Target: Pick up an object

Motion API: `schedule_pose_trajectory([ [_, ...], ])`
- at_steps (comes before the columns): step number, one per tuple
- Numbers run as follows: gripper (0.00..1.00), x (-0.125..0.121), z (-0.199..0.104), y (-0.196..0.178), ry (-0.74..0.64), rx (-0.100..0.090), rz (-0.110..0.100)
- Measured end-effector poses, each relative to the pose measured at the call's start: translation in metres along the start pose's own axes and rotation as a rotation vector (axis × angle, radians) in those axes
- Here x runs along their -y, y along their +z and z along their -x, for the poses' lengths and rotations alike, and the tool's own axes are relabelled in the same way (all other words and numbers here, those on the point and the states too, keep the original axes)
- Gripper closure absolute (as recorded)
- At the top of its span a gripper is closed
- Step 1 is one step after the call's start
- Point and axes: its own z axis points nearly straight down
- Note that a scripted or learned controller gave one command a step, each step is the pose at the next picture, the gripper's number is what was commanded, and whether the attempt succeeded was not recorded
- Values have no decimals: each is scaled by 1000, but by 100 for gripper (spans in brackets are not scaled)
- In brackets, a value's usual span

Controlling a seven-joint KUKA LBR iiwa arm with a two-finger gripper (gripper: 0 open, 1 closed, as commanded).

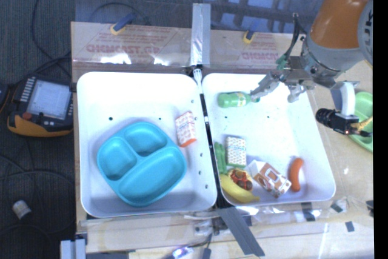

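My gripper (274,94) hangs over the back of the right bin (315,148), open, with nothing between its fingers. Its left finger (260,91) ends just right of a small green bottle (232,99) that lies on its side near the bin's back left corner. Toward the front of this bin lie a white and green packet (236,150), a banana (236,192), a red berry piece (241,178), an orange and white box (271,179) and an orange sausage (296,173). In the left bin (91,130) are a blue divided plate (142,162) and a small orange and white carton (185,128).
A green leafy piece (219,158) lies along the divider between the bins. A handheld screen unit (42,104) sits on the floor to the left. A green object (365,121) rests outside the right bin, by the arm.
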Motion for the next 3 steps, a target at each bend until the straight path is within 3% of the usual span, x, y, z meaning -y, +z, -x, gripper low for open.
schedule_pose_trajectory([
  [1,0,101,-37,53,-137,-1,-2],
  [2,0,101,-16,87,17,-1,-3],
  [3,0,97,-7,180,-216,2,10],
])
